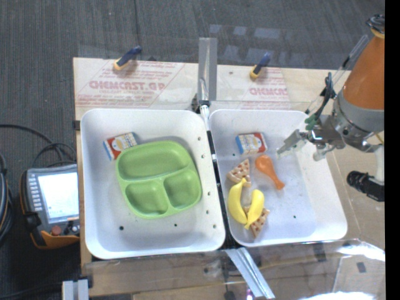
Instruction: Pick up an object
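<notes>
My hand hangs over the right bin's upper right part, fingers spread, holding nothing. The nearest thing is the orange drumstick, lying apart from the bananas and just below the small carton. I judge it best to come straight down and close across its narrow shaft, clear of the carton.

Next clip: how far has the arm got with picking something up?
Nothing looks picked yet. The gripper sits over the right bin, holding nothing. The small carton, orange drumstick, bananas and waffle all lie on the bin floor. The whole grasp and lift remain.
</notes>
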Robot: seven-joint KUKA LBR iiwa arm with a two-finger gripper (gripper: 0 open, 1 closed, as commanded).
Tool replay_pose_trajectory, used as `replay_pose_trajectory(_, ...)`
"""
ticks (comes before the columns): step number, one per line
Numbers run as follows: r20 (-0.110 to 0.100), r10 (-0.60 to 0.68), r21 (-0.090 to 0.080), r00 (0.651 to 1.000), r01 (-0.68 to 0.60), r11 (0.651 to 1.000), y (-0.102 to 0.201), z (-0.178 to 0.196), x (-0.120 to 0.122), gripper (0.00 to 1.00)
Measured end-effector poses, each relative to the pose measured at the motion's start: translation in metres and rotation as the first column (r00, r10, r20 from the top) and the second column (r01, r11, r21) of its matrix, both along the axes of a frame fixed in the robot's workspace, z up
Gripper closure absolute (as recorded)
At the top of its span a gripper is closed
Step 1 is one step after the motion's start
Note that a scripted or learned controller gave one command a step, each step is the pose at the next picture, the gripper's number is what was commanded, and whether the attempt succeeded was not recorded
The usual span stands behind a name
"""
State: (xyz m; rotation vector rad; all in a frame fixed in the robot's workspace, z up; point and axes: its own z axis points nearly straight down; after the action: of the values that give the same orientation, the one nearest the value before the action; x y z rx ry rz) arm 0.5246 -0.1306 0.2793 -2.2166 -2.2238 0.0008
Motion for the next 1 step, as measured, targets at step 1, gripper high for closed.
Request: replay_pose_trajectory(1,-0.001,0.126,0.001,0.992,-0.126,0.992,0.0010,-0.0939,0.0529,0.00)
